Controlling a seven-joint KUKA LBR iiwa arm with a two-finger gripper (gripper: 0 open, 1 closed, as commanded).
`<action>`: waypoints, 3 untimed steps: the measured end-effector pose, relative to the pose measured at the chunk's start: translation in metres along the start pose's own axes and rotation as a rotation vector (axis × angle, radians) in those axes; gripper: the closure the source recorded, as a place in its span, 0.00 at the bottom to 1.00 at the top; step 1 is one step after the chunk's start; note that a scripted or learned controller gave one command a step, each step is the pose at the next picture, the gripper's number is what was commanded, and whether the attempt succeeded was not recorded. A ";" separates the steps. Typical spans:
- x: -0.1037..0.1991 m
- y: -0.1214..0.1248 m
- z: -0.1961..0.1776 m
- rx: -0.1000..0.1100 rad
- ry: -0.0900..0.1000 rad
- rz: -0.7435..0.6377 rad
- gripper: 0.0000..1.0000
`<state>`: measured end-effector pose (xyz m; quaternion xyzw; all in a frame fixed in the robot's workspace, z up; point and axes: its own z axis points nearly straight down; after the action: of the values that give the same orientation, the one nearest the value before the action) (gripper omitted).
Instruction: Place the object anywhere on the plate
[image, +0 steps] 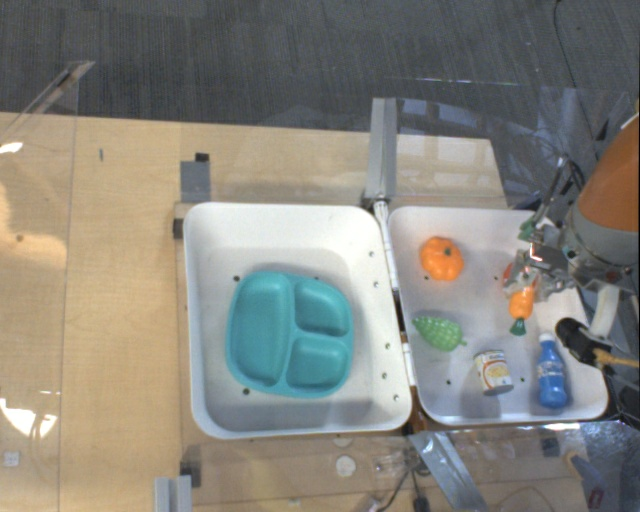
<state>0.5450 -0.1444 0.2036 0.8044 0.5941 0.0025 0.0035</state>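
Note:
A teal divided plate (290, 332) lies in the left white bin (205, 300). In the right bin (470, 228), a small orange carrot with a green tip (521, 304) sits near the right wall. My gripper (530, 268) hangs directly over the carrot's upper end, which meets the gripper's underside. The grey arm with its orange band (612, 190) comes in from the right edge above it.
The right bin also holds an orange pumpkin (441, 258), a green knobbly item (438, 332), a small can (492, 371) and a blue bottle (550, 374). A black part of the arm (580, 340) hangs over the bin's right wall. A metal divider post (380, 150) stands behind the bins.

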 end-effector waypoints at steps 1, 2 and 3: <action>0.064 -0.026 -0.031 0.000 0.002 -0.045 1.00; 0.113 -0.055 -0.048 0.001 0.002 -0.175 1.00; 0.221 -0.091 0.019 0.006 0.002 -0.076 1.00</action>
<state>0.5234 0.0935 0.1837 0.7813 0.6241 0.0014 0.0006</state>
